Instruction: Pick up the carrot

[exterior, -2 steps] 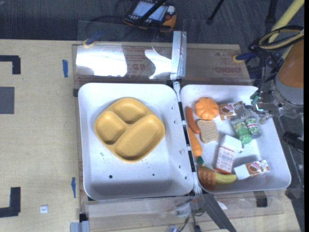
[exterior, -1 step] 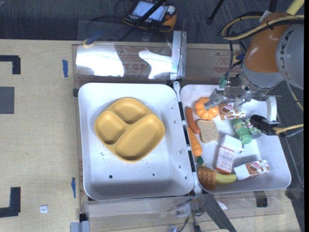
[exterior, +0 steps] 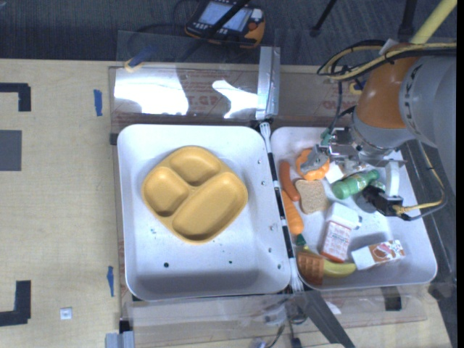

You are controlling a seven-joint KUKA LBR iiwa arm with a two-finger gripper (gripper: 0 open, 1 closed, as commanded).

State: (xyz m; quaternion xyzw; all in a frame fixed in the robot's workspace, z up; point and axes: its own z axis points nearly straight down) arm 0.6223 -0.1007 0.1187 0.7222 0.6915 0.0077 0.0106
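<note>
1. The worktop (exterior: 51, 194) is carrying two shallow white bins side by side, and the right bin (exterior: 420, 256) is serving here as the landmark.
2. The carrot (exterior: 293, 212) is lying inside the right bin, stretched along its left wall, with its length running from the far end toward the near end.
3. A red sausage-like piece (exterior: 288, 180) is lying just beyond the carrot's far end, also against that left wall.
4. A slice of bread (exterior: 312, 196) is resting just to the right of the carrot, near the middle of the right bin.
5. A green bottle (exterior: 353, 185) is lying tilted to the right of the bread, deeper into the right bin.
6. A small red and white carton (exterior: 337, 239) and another carton (exterior: 378, 254) are lying in the near half of the right bin.
7. A banana (exterior: 335, 268) and an orange-red piece (exterior: 310, 265) are sitting at the near left corner of the right bin, just past the carrot's near end.
8. The left bin (exterior: 138, 267), touching the right bin's left wall, is holding a yellow divided plate (exterior: 194, 193).
9. The gripper (exterior: 335, 151) is hanging over the far part of the right bin, above an orange item (exterior: 316, 168), apart from the carrot.
10. Whether its fingers are released or clenched, I cannot tell.
</note>
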